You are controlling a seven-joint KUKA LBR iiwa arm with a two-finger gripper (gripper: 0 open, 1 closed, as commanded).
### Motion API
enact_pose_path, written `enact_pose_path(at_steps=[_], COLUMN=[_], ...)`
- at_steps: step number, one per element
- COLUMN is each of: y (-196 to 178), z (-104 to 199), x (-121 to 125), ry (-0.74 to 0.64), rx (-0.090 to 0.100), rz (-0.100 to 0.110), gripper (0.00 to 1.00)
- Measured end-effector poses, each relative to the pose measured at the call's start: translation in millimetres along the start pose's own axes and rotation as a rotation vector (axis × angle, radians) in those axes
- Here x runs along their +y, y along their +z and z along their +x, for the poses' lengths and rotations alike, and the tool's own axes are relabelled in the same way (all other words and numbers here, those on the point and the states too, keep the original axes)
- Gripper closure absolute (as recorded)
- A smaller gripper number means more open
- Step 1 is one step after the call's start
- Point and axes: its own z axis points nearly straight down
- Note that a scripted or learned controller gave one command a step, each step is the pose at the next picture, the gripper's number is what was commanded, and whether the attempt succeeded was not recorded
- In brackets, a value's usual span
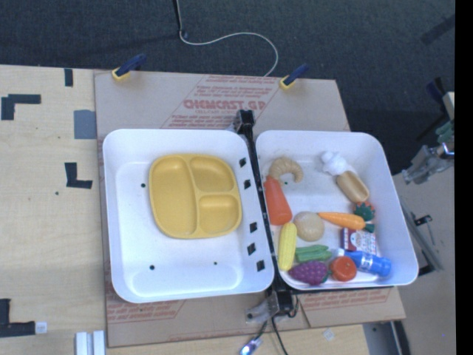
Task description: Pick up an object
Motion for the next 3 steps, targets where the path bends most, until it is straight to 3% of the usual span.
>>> enact_pose_path(at_steps=[1, 2, 3], y=[154, 216, 169], z=[78, 99, 183], x=[-22, 56, 51], ry=[-0.004, -0.004, -0.009], rx=[0.005, -0.003, 0.000], rz=[0.008, -0.008, -0.011], gripper=[1.00, 1.00, 1.00])
